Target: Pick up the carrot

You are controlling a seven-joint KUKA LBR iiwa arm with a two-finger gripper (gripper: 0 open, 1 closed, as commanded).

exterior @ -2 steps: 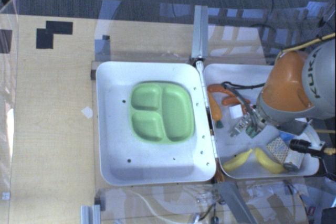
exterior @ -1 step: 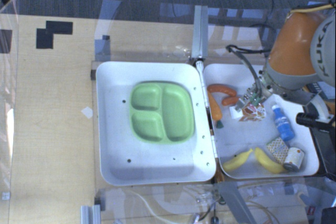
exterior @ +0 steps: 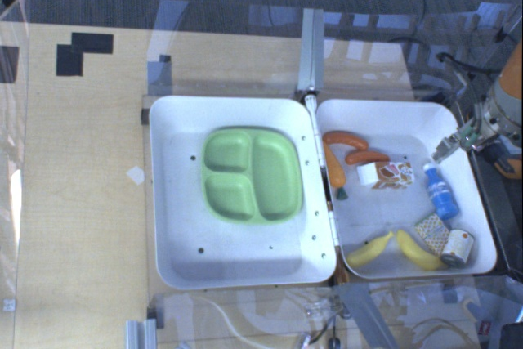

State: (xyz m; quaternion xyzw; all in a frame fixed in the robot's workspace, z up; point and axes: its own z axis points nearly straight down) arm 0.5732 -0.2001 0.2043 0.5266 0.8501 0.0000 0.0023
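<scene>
The carrot (exterior: 333, 168) is orange with a small green end. It lies along the left wall of the right bin (exterior: 409, 257), its green end pointing toward the front. My gripper (exterior: 448, 148) hangs over the right bin's far right side, just above a blue bottle (exterior: 440, 195). It is well to the right of the carrot and holds nothing that I can see.
Two reddish sausages (exterior: 346, 140) (exterior: 367, 157) lie just right of the carrot, beside a white block (exterior: 368, 173) and a printed packet (exterior: 397, 174). Two bananas (exterior: 368, 250) (exterior: 418, 252), a patterned pouch (exterior: 432, 230) and a small can (exterior: 459, 246) sit at the front. The left bin (exterior: 176, 257) holds a green divided plate (exterior: 250, 174).
</scene>
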